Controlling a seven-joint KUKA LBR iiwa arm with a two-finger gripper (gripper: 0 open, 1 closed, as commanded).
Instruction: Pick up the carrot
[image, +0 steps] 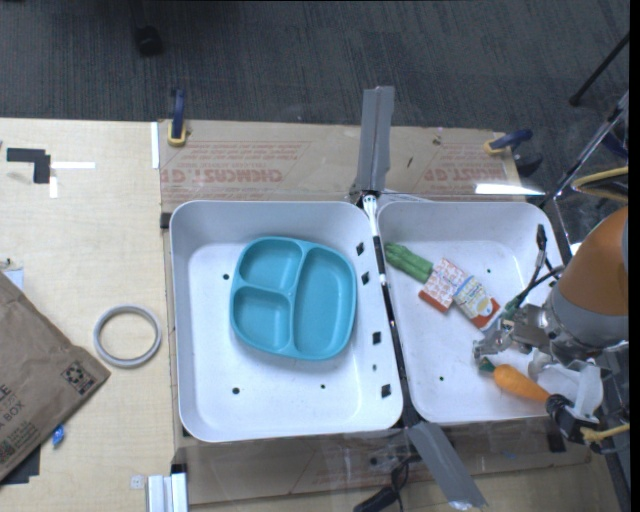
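Just below and to the right of our pincer (492, 350), the tapered orange carrot (520, 383) lies flat on the floor of the right-hand shallow white bin (450, 400), near its front right corner. Our fingers hang over the carrot's leafy end, close by it, yet nothing sits between them; how wide they stand we cannot tell. We judge the wrist is set low and slanted so as to reach that corner. Up and left of the pincer lie the red-and-white snack packets (455, 290) and a green vegetable (408, 261); far left, a blue divided plate (295, 297).
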